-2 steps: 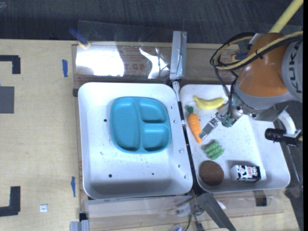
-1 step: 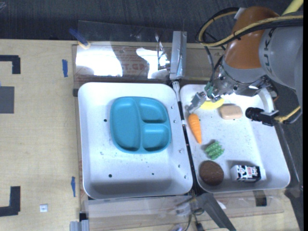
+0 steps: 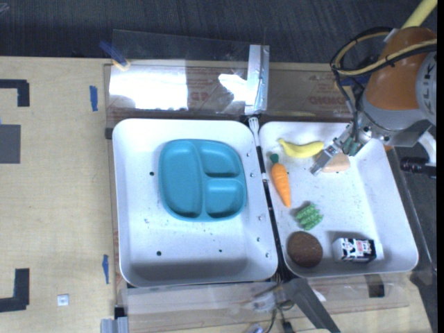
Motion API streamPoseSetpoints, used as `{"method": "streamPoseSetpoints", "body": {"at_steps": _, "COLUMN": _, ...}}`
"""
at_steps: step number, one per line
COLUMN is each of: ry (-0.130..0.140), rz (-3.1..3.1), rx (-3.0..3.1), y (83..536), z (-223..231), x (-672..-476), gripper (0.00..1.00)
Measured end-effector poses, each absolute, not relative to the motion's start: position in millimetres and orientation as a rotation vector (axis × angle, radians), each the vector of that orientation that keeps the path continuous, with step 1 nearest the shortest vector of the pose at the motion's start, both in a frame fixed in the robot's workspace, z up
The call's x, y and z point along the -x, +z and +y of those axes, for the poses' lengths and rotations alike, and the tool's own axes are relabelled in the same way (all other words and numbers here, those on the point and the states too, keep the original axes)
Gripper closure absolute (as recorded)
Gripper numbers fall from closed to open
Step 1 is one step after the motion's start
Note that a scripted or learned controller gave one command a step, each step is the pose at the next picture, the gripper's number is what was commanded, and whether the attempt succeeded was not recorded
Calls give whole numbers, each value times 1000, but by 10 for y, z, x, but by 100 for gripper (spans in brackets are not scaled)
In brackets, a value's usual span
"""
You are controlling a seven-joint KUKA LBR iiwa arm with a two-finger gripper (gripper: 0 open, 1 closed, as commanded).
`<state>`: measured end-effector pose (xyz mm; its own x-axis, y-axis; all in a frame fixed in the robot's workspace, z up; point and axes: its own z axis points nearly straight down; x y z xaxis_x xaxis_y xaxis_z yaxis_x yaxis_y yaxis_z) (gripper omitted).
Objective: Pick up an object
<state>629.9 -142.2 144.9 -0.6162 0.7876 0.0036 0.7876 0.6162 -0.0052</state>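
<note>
The pincer (image 3: 336, 154) hangs low in the right bin (image 3: 395, 207), over a pale peach piece (image 3: 338, 163), just right of the banana (image 3: 300, 148); whether it grips, I cannot tell; carrot (image 3: 280, 182) below the banana; blue tray (image 3: 203, 179) well left.
</note>
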Motion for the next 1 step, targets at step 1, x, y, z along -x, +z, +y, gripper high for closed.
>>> {"method": "streamPoseSetpoints", "body": {"at_steps": 1, "ry": 3, "rz": -2781, "rx": 1443, "y": 955, "z": -1179, "x": -6596, "gripper": 0}}
